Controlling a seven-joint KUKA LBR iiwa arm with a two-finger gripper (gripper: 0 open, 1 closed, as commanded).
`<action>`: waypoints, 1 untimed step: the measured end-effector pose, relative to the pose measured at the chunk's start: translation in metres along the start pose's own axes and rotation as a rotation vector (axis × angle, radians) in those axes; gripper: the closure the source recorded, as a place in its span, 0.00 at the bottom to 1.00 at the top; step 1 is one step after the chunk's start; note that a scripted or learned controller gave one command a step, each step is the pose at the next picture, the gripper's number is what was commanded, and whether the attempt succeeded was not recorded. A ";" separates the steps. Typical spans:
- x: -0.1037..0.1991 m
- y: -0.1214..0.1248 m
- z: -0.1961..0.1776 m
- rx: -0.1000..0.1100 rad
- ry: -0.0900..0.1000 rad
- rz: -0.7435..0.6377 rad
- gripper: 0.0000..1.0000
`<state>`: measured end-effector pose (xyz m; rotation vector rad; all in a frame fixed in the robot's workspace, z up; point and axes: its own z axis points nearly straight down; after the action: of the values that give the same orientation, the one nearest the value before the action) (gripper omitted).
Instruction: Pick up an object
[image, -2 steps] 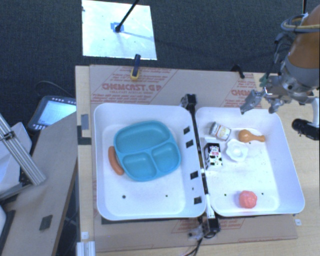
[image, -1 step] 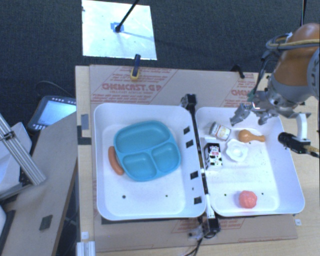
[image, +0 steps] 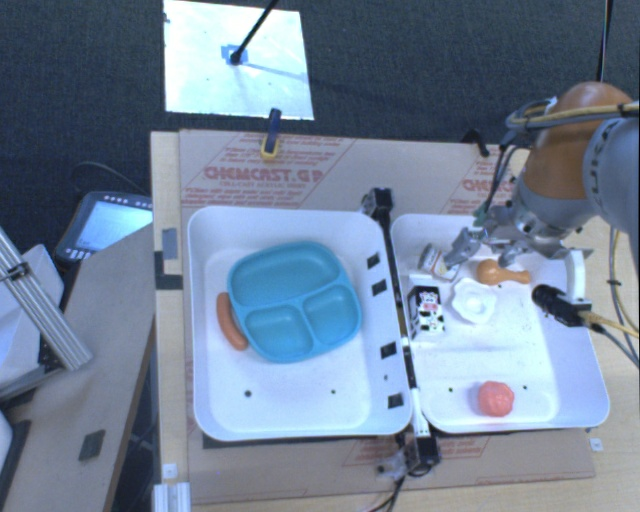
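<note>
Objects lie in the right bin (image: 590, 395): a pink ball (image: 495, 398) lower right, a white piece (image: 473, 302) and tan piece (image: 495, 271) centre right. Gripper (image: 466, 243) hangs above the bin's upper part; finger state cannot be told. Left bin (image: 205, 380) holds a blue tray (image: 293, 300) and sausage (image: 231, 321).

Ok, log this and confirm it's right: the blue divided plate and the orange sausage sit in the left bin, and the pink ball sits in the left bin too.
One error: the camera view shows the pink ball in the right bin. The blue divided plate and orange sausage are indeed in the left bin.
</note>
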<state>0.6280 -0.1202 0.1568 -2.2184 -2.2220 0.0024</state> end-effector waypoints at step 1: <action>0.004 -0.001 0.042 -0.002 0.000 0.000 0.00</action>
<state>0.6271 -0.1161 0.1152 -2.2200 -2.2227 -0.0001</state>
